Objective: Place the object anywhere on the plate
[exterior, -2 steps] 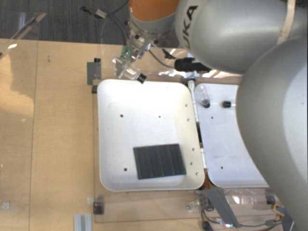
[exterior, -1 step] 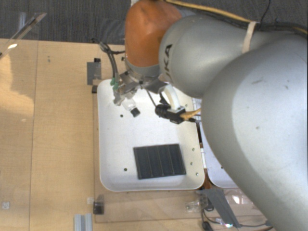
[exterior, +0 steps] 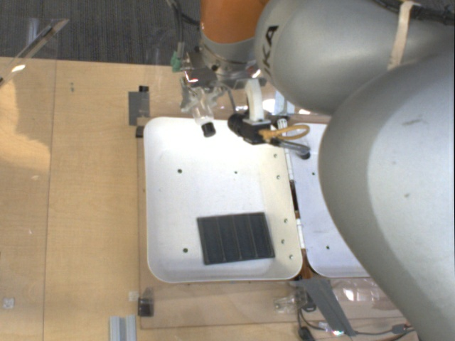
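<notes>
Grey and bulky, the arm (exterior: 370, 119) covers the right side of the view, its orange band (exterior: 231, 6) at the far edge. Beneath it the pale wooden counter (exterior: 71, 190) carries two shallow white bins: the left bin (exterior: 213, 169) in full sight, the right bin (exterior: 313, 212) mostly hidden by the arm. A dark ribbed plate (exterior: 235, 237) lies flat in the near part of the left bin. The gripper (exterior: 206, 112) hangs over that bin's far edge, well apart from the plate; whether its fingers are apart or together cannot be told. The object to be placed cannot be made out.
</notes>
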Controlling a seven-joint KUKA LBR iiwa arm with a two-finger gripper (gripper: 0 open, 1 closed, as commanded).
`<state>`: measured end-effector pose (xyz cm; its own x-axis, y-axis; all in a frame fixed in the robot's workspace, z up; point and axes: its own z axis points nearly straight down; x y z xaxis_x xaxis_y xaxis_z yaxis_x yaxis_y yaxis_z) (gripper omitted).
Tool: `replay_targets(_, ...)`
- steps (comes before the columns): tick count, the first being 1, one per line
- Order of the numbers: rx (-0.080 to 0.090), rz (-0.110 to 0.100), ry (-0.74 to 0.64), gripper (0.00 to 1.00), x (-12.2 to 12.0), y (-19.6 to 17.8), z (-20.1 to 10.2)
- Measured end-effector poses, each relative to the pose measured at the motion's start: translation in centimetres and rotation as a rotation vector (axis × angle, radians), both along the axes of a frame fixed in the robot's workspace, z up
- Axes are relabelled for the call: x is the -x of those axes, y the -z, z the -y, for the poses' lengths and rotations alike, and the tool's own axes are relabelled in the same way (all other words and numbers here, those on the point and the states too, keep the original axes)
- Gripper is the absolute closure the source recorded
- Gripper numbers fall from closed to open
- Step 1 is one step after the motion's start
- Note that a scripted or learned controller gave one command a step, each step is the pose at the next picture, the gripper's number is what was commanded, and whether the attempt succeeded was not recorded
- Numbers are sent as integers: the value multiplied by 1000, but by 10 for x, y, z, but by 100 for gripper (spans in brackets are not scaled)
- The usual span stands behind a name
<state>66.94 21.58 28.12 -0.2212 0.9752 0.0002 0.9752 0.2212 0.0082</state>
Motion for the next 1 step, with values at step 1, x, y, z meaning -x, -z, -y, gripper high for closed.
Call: replay_targets(1, 0, -7, 256, 100, 58, 39, -5)
